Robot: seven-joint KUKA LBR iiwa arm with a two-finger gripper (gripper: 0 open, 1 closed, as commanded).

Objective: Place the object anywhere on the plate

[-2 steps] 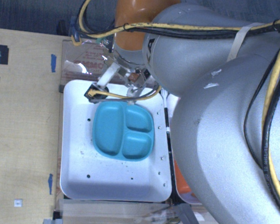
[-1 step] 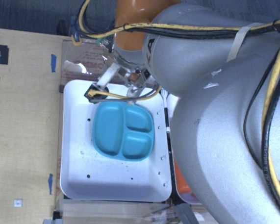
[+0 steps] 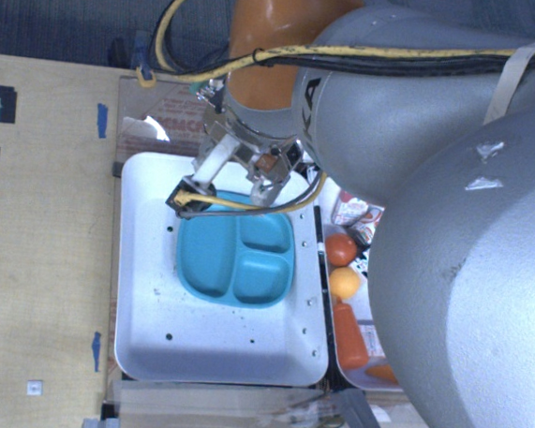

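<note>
The arm [image 3: 454, 236] hides most of the right bin [image 3: 362, 308]; I can't tell the state of the gripper [image 3: 264, 176] over the blue plate [image 3: 234, 269]; red ball [image 3: 341, 250] beside yellow ball [image 3: 344, 283]

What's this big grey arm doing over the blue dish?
A robot arm is meant to put an object on the blue divided plate, which sits in a white bin. Its gripper hovers over the plate's upper edge; whether it holds anything is unclear. The visible compartments hold nothing. Beside that bin lie a red ball, a yellow ball and an orange carrot-like piece.
</note>
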